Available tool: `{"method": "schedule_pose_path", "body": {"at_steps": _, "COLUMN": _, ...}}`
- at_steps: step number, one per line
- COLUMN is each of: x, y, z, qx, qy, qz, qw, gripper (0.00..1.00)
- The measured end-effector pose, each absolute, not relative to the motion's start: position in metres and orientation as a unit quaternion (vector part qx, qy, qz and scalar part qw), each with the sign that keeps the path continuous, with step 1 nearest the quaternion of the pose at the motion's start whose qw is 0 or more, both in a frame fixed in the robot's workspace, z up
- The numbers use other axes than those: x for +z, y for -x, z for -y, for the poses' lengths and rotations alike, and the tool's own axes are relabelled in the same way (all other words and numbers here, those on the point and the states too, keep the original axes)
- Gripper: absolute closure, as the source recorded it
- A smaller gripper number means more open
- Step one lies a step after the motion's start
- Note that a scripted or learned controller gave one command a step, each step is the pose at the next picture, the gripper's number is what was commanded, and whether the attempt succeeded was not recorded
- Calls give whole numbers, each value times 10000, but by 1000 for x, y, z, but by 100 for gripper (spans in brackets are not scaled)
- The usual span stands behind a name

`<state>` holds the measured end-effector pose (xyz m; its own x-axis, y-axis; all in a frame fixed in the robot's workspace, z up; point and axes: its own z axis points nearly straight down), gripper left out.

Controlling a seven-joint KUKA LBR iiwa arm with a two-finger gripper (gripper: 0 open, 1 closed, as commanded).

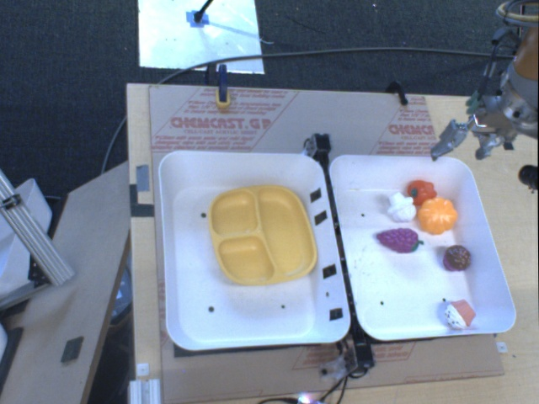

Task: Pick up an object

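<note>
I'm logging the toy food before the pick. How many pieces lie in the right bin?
6: a red one, a white one, an orange pumpkin, purple grapes, a dark brown ball, and a white-orange piece near the front corner.

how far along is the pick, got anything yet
Nothing looks picked yet. The gripper hangs at the far right corner of the right bin, its jaws spread with nothing between them. The orange pumpkin, purple grapes and the other toys lie in that bin. Descent, grasp and lift remain.
</note>
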<state>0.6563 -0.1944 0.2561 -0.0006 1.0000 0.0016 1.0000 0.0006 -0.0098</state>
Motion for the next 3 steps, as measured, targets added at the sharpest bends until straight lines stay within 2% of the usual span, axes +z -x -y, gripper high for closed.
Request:
{"method": "schedule_pose_path", "body": {"at_steps": 1, "x": 265, "y": -658, "z": 193, "qx": -5, "qy": 7058, "qz": 7084, "qw": -12, "gripper": 0}}
{"method": "schedule_pose_path", "body": {"at_steps": 3, "x": 141, "y": -655, "z": 186, "qx": 7, "qy": 7058, "qz": 7085, "qw": 10, "gripper": 0}}
